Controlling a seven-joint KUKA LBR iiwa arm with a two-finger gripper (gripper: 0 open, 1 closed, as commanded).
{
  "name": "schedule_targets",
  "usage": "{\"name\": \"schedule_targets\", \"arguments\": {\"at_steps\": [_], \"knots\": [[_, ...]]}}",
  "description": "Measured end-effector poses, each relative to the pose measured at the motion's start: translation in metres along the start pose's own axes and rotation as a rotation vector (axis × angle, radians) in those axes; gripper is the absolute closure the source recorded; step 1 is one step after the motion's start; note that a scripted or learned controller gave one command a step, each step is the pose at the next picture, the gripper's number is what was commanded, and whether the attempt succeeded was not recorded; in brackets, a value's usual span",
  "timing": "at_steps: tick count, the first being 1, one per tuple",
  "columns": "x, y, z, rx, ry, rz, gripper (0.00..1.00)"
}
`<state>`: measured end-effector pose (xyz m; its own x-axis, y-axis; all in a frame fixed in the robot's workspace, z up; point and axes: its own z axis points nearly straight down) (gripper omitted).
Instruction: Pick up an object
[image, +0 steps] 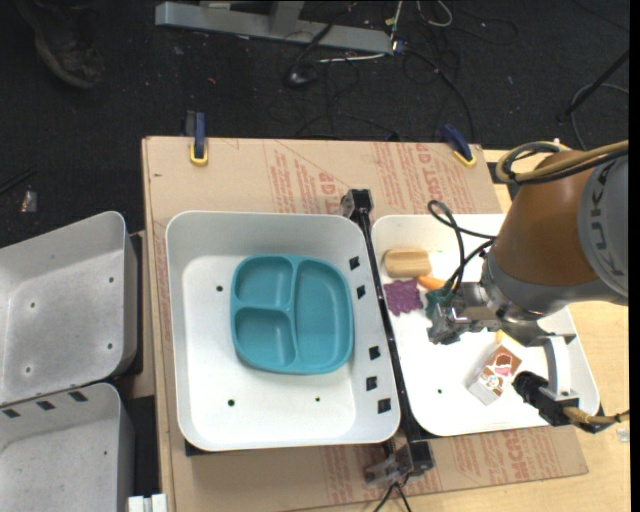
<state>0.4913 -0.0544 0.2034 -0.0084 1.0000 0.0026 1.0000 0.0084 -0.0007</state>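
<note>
Surface: cardboard-topped surface (300, 170) with two white bins; dark floor with cables behind.
Left bin (200, 400): holds a teal divided plate (293, 313), well apart from the gripper.
Right bin (440, 410): gripper (441, 322) low inside it; whether it is open or closed I cannot tell.
Nearby: purple toy (401, 296) just beside the gripper toward the divider; tan block (407, 263) beyond; orange piece (430, 282) close by; small carton (495, 374) on the arm's side.
Handling: carton looks light, stiff, flat-sided; probably best pinched across its narrow faces. Purple toy seems small, low, harder to catch.
</note>
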Motion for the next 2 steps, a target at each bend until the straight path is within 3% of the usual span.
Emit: {"name": "schedule_targets", "arguments": {"at_steps": [2], "knots": [[0.110, 0.018, -0.026, -0.002, -0.001, 0.000, 1.00]]}}
